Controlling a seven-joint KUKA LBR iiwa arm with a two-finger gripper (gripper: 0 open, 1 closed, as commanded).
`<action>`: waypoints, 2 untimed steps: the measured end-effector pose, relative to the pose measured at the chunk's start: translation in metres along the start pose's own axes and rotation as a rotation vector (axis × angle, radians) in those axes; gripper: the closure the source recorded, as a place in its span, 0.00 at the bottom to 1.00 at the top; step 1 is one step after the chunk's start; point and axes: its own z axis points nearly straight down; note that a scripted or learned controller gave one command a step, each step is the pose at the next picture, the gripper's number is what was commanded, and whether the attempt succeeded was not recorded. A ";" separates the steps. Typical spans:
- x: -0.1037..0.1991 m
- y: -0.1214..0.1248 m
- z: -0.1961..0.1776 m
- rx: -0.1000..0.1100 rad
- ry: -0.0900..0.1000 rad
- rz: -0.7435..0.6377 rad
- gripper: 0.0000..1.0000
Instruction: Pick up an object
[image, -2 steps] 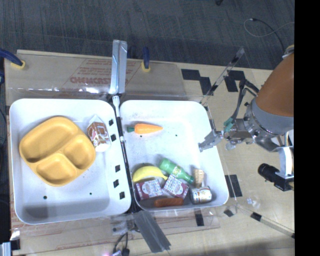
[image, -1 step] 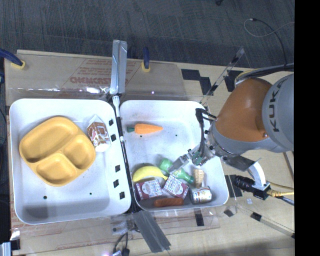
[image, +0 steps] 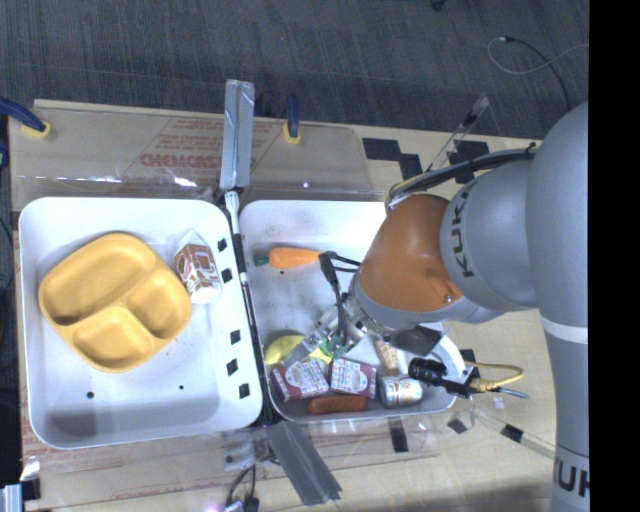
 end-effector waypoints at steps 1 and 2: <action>0.002 -0.001 -0.006 0.005 0.007 -0.005 1.00; 0.020 0.104 -0.096 0.008 0.007 0.121 1.00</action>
